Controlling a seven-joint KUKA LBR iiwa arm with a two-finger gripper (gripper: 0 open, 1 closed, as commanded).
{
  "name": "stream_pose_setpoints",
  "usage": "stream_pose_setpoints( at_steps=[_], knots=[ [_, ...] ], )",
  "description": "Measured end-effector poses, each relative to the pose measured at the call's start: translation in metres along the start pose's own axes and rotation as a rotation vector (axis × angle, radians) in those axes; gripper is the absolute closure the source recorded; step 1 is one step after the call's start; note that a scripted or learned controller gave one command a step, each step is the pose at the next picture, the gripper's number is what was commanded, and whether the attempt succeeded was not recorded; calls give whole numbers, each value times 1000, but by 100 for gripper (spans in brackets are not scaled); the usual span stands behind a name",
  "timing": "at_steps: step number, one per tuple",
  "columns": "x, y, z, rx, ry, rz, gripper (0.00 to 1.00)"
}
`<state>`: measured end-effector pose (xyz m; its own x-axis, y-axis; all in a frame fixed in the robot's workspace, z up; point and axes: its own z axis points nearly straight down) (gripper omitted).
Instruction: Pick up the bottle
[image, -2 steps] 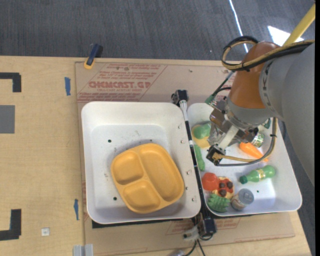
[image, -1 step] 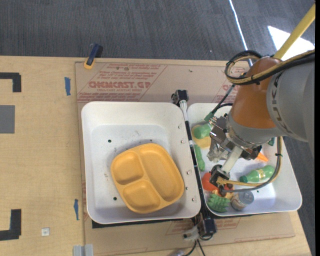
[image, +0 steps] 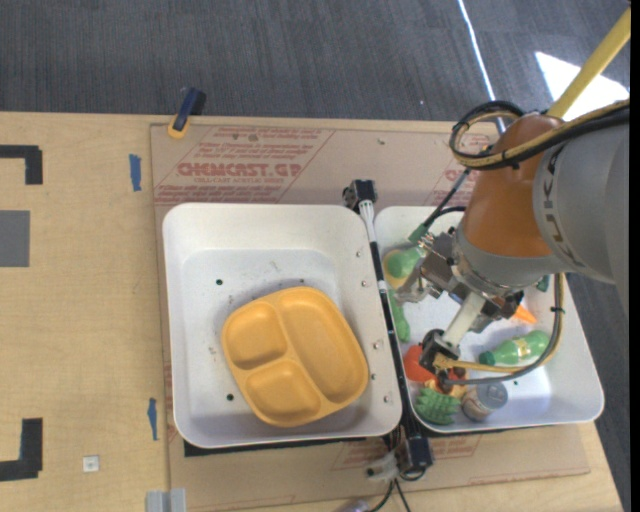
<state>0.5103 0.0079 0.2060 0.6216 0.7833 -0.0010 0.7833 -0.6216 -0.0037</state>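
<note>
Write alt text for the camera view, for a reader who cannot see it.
A grey and orange robot arm reaches from the right over the right white bin, which holds small items, among them a green bottle lying on its side. The left white bin holds a yellow divided tray.

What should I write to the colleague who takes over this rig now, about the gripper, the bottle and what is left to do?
Gripper: over the left part of the right bin; the view does not show it holding anything.
Bottle: green, lying on its side in the right bin near the right wall, apart from the gripper.
Done: nothing yet; the bottle is not lifted.
Left: bring the gripper to the bottle, grasp it, lift it.
</note>
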Motion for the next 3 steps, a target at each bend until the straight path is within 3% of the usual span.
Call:
stream_pose_setpoints(
  at_steps=[1,2,3],
  knots=[
    [-38,-10,-71,-3,1,96,0],
    [0,30,11,1,-1,233,0],
    [36,-4,22,-1,1,589,0]
  ],
)
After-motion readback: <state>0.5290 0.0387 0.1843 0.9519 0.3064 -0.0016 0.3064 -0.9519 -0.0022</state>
